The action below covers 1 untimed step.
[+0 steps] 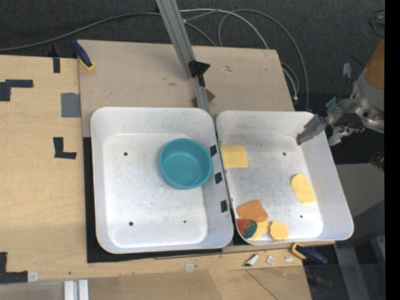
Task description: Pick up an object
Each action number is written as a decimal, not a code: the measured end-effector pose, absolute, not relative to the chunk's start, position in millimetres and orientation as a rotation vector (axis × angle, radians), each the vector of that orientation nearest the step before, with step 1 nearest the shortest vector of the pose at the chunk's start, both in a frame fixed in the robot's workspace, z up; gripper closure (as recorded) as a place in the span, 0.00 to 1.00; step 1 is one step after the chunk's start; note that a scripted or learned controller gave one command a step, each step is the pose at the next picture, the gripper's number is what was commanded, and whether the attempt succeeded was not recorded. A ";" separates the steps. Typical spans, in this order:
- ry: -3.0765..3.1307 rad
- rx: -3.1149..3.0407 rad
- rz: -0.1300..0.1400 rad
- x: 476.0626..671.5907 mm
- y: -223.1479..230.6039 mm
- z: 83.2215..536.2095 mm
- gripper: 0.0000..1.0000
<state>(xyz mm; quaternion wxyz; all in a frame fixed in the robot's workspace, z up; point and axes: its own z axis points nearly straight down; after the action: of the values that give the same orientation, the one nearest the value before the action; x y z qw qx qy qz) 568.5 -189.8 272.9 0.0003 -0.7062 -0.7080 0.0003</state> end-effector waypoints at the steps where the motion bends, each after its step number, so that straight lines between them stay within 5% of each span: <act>1: -2.224 -2.218 0.001 568.5 -189.7 272.9 0.00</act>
<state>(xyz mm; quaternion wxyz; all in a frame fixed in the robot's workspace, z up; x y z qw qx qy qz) 568.5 -189.7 272.9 0.0003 -0.7062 -0.7080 0.0003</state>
